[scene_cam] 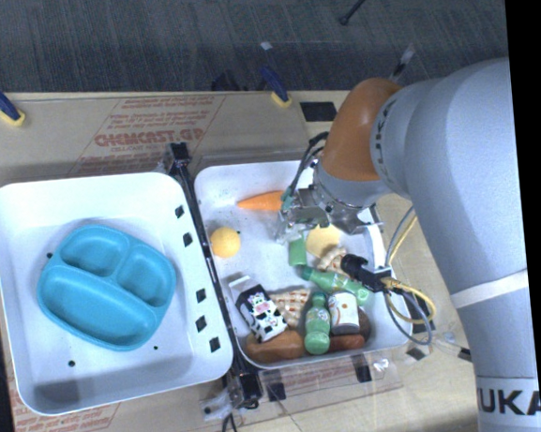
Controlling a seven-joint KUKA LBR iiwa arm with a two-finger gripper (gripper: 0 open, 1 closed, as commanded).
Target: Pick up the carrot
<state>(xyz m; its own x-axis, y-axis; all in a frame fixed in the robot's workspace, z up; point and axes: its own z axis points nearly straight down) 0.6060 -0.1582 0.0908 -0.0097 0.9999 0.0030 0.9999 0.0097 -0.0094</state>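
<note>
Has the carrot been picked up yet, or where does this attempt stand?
Done: the hand has reached the right bin, beside the carrot's thick end. In hand: nothing visibly gripped; the carrot lies on the bin floor. Left: closing on it and lifting.

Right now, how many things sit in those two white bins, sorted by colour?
Orange: 1, the carrot
Yellow: 1, a ball
Blue: 1, the divided plate
Green: 2, bottles
Black-and-white: 1, a cow toy
Brown: 1, a loaf
Total: 7 I can tell apart.
</note>
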